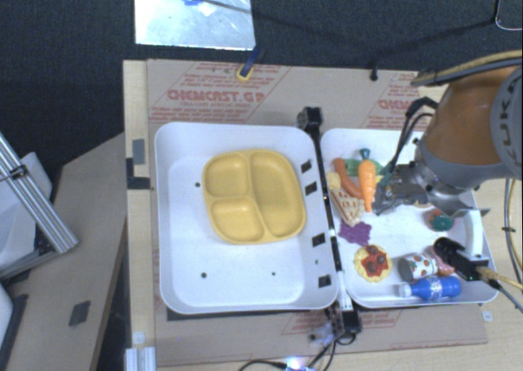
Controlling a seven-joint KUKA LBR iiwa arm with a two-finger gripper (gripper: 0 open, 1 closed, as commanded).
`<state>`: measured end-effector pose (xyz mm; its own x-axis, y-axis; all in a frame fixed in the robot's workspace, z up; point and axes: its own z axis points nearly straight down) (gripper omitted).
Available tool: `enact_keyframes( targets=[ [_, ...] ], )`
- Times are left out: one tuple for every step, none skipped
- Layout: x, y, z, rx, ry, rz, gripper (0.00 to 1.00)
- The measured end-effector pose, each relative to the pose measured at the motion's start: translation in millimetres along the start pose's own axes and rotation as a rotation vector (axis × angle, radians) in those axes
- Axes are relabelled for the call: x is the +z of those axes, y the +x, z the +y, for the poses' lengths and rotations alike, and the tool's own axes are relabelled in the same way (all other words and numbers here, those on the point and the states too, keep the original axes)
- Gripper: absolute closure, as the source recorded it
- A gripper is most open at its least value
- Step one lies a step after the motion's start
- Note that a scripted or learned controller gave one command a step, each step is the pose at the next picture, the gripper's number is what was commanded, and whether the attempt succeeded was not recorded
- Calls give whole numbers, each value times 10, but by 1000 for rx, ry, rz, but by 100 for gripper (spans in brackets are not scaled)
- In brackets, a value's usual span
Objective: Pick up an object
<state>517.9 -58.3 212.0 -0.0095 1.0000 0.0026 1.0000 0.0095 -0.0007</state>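
The right bin (409, 139) holds several toy foods. An orange carrot (368, 181) lies beside a green piece (352, 165) and a reddish sausage (344, 181). Below them are a waffle wedge (350, 208), a purple piece (355, 234) and a small round pizza (373, 263). A white and red can (418, 266) and a blue bottle (431, 288) lie at the front edge. My gripper (391, 198) hangs low over the bin floor, just right of the carrot. A small teal thing (442, 221) sits to its right.
The left bin (176, 198) holds a yellow divided plate (252, 195). A black divider rail (320, 198) with clips runs between the two bins. A silver sheet (194, 0) lies beyond the bench at the back.
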Motion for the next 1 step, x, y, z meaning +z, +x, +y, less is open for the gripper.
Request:
enact_keyframes(
  targets=[
    [-123,531,-23,-1,-4,0,100]
  ],
)
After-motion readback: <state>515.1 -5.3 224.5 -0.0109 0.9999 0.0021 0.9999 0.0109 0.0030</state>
